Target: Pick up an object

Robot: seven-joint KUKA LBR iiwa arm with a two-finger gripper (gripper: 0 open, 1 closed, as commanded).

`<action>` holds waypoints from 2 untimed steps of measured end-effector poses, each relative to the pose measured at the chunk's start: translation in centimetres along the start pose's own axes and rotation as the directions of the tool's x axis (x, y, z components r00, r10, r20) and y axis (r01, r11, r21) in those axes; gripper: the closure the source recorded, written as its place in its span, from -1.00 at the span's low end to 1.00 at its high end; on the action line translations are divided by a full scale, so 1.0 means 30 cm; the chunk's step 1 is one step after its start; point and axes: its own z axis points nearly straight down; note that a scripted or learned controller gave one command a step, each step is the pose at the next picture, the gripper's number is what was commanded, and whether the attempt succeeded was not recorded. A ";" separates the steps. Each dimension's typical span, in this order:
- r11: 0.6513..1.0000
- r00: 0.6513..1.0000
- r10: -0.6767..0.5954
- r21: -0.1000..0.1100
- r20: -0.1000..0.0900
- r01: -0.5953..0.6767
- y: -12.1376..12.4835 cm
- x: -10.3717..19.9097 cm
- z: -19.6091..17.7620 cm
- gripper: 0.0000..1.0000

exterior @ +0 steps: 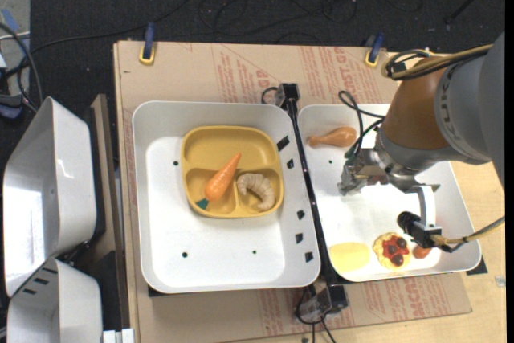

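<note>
Metal of the tool (353, 177) sat low over the bare floor of the right bin (377, 209), in that bin's left half, with the orange-banded arm (426, 116) coming in from the right above it. Whether the tool was spread or pressed together I could not tell; its tip was small and partly under the wrist, and no object showed in it.

Taking the right bin as the landmark: a chicken drumstick (333, 138) lay near its top-left corner, just above the tool and apart from it. A flat yellow disc (350, 256) lay by its bottom edge, and just right of that a small pizza slice (392, 248) with red toppings. A black fitting on a cable (418, 227) hung close above the pizza.

Left of the right bin, and touching it along the shared rim, stood the left bin (161, 197). It held a yellow divided plate (201, 149) with a carrot (222, 177) and a shrimp (257, 189) in its compartments. Both bins rested on the bench (209, 60).

As a judgement, the pick was not yet made: every object lay at rest, and the closing and lifting remained. The drumstick looked the nearest candidate.
</note>
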 end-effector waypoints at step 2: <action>1.000 1.000 -0.006 -0.005 0.002 0.006 0.017 -0.013 -0.354 1.00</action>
